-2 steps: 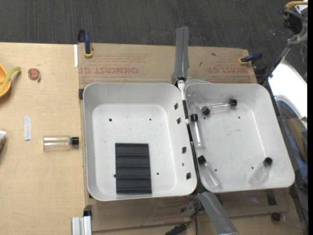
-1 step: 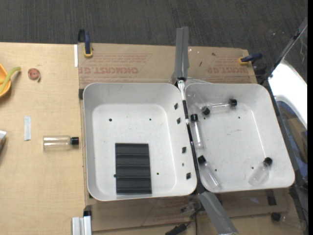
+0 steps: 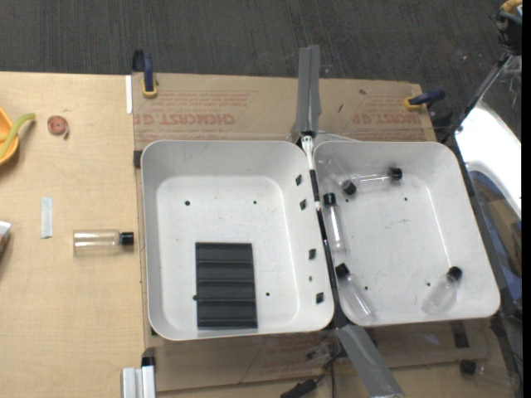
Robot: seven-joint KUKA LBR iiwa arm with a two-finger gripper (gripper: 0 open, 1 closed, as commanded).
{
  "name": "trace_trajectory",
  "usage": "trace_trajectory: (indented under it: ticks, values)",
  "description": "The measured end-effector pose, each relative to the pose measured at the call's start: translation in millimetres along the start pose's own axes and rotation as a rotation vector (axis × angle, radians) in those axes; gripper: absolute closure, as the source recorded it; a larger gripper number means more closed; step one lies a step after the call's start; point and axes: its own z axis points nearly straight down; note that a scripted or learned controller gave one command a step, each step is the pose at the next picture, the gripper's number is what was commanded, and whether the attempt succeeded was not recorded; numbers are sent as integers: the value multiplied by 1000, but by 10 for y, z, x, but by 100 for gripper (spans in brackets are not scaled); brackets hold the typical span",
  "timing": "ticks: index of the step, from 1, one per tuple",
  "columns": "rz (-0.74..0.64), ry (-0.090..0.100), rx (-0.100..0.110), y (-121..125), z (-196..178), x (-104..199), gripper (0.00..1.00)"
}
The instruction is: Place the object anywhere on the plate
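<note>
A dark grey ribbed rectangular plate (image 3: 225,286) lies flat in the left bin (image 3: 166,172), near its front edge. Several clear vials with black caps lie in the right bin (image 3: 406,230). One vial (image 3: 371,181) rests near the back. Another (image 3: 333,222) lies along the left wall. A third (image 3: 353,293) sits in the front left corner, and one more (image 3: 440,293) in the front right corner. Nothing rests on the plate.
On the wooden bench left of the bins lie another clear vial (image 3: 98,240), a small white strip (image 3: 46,218), a brown disc (image 3: 56,124) and a yellow item (image 3: 7,138) at the edge. Clamps (image 3: 146,77) hold cardboard behind the bins.
</note>
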Motion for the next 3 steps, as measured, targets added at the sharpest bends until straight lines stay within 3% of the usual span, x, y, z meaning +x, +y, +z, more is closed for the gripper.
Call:
trace_trajectory:
  ticks: [1,2,3]
  values:
    - [-10,0,1,230,-5,-660,0]
    - [2,0,0,-348,-1,36,0]
    - [2,0,0,328,-2,-197,0]
